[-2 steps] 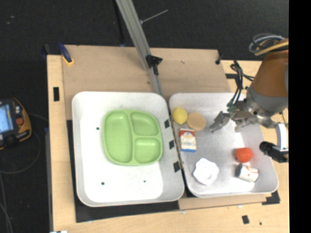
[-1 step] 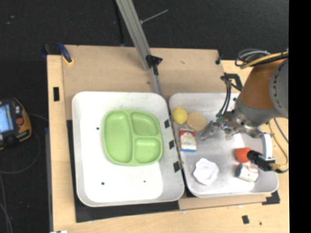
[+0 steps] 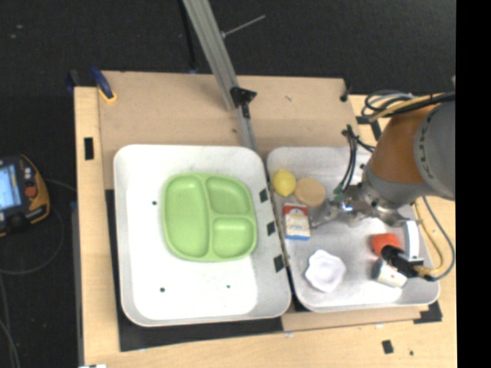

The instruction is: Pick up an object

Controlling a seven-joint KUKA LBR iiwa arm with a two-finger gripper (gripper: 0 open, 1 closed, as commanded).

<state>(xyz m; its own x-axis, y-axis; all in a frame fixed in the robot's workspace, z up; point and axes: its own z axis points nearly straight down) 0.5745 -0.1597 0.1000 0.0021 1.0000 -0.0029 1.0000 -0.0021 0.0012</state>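
Observation:
My gripper (image 3: 338,206) hangs low over the middle of the right bin (image 3: 360,301), under the grey arm with its orange band. Just to its left lie a tan round disc (image 3: 311,191) and a yellow lemon (image 3: 285,181). A small red and white box (image 3: 296,223) lies in front of the lemon, close to the gripper's left side. A white crumpled cup (image 3: 325,271) sits nearer the front of the bin. An orange-red thing (image 3: 384,243) lies by the right wall. I see nothing between the fingers.
The left bin (image 3: 138,282) holds a green divided plate (image 3: 209,217). A grey metal rail (image 3: 213,44) slants down from the back to the gap between the bins. A small device with a screen (image 3: 17,190) sits off the bench at the far left.

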